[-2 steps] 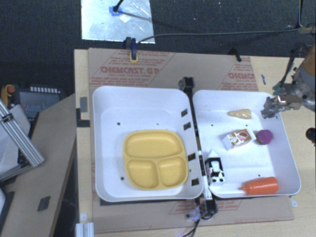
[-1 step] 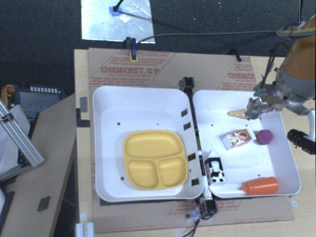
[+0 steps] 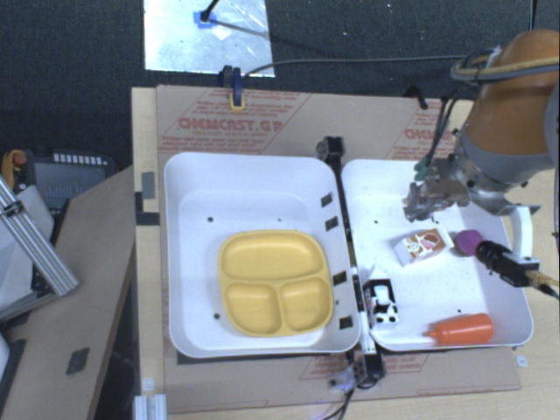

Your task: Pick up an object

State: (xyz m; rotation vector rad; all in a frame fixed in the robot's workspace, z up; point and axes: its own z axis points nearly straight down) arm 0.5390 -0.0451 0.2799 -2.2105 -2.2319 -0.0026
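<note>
Gripper (image 3: 426,204) hangs over the right bin (image 3: 385,182), just behind the small white-and-red carton (image 3: 422,247). I can't tell whether it is released or clenched. Purple lump (image 3: 467,241) lies just beside the carton; orange bottle (image 3: 461,328) lies by the front wall.

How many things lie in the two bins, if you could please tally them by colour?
Yellow: 1, the divided plate
White: 1, the small box
Purple: 1, the small lump
Orange: 1, the bottle
Black and white: 1, the small toy
Total: 5
</note>
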